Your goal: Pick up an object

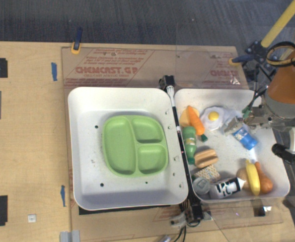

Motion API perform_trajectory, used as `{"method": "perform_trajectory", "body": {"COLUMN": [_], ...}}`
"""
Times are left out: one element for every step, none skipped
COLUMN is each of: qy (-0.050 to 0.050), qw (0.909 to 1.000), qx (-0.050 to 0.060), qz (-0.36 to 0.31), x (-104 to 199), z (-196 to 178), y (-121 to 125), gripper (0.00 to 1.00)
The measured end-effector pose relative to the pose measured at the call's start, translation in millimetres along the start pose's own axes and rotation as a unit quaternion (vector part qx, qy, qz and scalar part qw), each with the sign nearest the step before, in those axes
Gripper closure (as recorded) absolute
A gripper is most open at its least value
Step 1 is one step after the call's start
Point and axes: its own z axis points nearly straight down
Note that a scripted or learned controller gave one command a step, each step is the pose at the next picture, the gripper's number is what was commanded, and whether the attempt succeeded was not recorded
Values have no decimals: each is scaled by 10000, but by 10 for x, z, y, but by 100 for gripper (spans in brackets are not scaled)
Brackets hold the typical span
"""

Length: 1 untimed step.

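the arm [288, 92] was cut off at the right edge; the gripper's [240, 122] fingers blurred into clutter beneath, grip unreadable.

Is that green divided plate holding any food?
Empty. The green divided plate shows bare compartments; the toy food lies in the right bin.
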Motion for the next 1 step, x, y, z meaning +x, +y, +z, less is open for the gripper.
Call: {"method": "perform_trajectory", "body": {"qy": [-4], "qw": [10000], "qx": [7], "qz": [4], "x": [-2], "z": [-82], "y": [-4], "gripper": [100]}}
